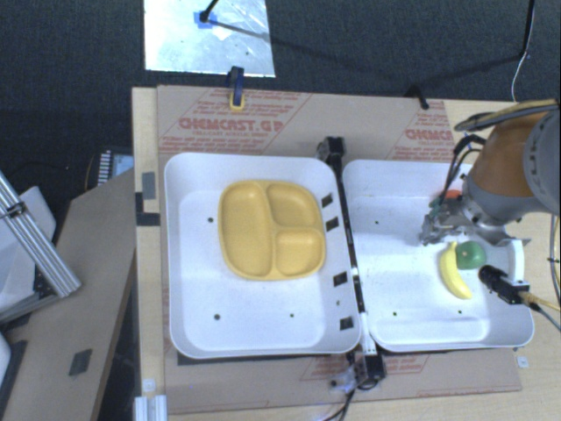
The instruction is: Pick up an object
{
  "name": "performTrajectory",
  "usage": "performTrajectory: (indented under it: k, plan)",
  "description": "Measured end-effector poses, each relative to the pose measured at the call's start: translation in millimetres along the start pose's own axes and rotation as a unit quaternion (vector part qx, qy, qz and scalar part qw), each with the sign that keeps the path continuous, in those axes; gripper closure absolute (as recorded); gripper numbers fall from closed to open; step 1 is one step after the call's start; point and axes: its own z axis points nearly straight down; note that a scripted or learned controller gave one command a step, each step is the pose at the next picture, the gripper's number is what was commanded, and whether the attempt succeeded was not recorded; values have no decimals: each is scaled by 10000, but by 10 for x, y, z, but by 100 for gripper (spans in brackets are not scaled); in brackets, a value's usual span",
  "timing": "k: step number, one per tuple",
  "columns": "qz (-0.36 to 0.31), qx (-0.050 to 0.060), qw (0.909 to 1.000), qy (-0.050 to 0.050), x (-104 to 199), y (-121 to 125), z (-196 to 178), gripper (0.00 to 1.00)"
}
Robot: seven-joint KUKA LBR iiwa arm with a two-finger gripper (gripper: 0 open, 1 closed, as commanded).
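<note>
Banana [453,273]: lay in the right bin [394,323], long axis running toward the camera, touching a green ball [472,253]. Claw [432,232]: just beside the banana's far tip, opening indiscernible.

Even overhead light, soft focus; glare on foil sheet [209,23], faint shadows.

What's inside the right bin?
A banana and a green ball touching it, beside the claw. The arm covers the bin's far right corner.
</note>
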Motion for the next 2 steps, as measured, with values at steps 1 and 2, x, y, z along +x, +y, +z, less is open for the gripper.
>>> performTrajectory:
  k: [1, 2]
  plan:
    - [6, -11, 10000, -3, -104, -4, -566, 100]
    - [-19, -14, 10000, -4, -122, 60, -1199, 100]
